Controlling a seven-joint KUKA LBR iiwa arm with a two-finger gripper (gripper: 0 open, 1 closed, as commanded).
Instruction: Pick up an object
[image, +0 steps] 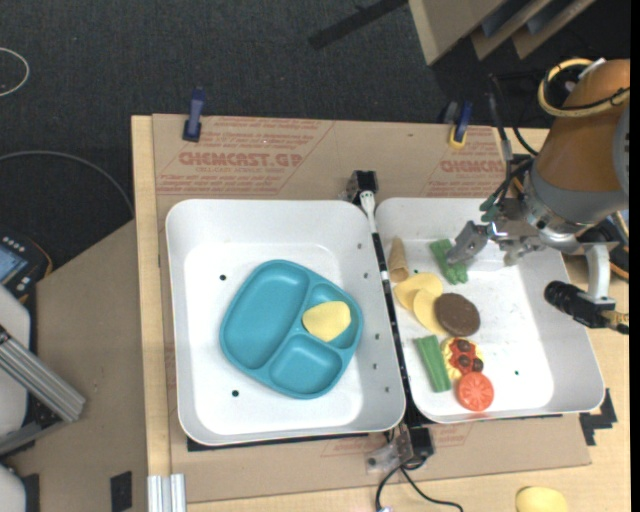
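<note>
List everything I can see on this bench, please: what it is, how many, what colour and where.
bins: 2, white, side by side
divided plate: 1, teal, left bin
yellow piece: 1, on the plate's right compartment
green pieces: 2, right bin, one near the gripper, one lower
brown disc: 1, right bin middle
yellow slices: pale, beside the disc
tomato slice: 1, red, right bin's near end
clamps: 2, blue, far board edge
arm: 1, grey and orange, right
gripper: 1, over the right bin
</note>
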